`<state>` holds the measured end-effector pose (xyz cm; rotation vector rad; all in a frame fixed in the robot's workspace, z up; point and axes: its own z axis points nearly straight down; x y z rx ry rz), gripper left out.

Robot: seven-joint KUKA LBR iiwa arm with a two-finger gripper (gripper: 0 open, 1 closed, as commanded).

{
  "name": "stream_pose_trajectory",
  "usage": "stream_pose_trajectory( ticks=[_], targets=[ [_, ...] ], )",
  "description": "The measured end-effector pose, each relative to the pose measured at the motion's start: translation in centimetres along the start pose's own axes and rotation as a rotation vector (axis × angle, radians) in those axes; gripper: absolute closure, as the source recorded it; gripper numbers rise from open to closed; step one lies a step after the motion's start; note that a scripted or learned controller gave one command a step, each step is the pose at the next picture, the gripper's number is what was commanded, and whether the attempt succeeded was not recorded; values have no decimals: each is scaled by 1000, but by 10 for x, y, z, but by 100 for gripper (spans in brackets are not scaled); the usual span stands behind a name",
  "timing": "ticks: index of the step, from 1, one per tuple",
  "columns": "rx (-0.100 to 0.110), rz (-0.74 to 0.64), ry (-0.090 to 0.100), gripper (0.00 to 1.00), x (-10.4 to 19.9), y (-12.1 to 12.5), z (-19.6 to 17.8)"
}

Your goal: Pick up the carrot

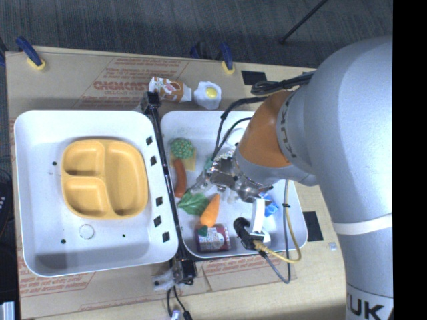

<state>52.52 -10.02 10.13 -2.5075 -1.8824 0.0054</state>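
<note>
just below the fingers (215, 179), their state unclear: small tapered orange carrot (211, 210), tilted.

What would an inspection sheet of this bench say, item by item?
Surface: cardboard-covered bench with two white bins; left bin, right bin.
Job's things: carrot lying in the right bin, beside a green leaf.
Clutter: yellow tray in the left bin; corn, sausage, red jar and a blue item in the right bin; carton and egg behind it.
Grippers: gripper low over the right bin, near the carrot; jaws hidden.
Cables: black cable looping at the wrist; yellow cable at the bin's front.
Surroundings: dark carpet; blue clamps on the bench edge.
</note>
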Motion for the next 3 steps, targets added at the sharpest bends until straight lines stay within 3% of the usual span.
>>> stream_pose_trajectory(
  ticks=[1,2,3],
  targets=[
    [-2,173,0,0,-5,-50,10],
    [0,168,2,100,-4,-50,0],
    [-2,480,1,100,-3,-51,-90]
  ],
)
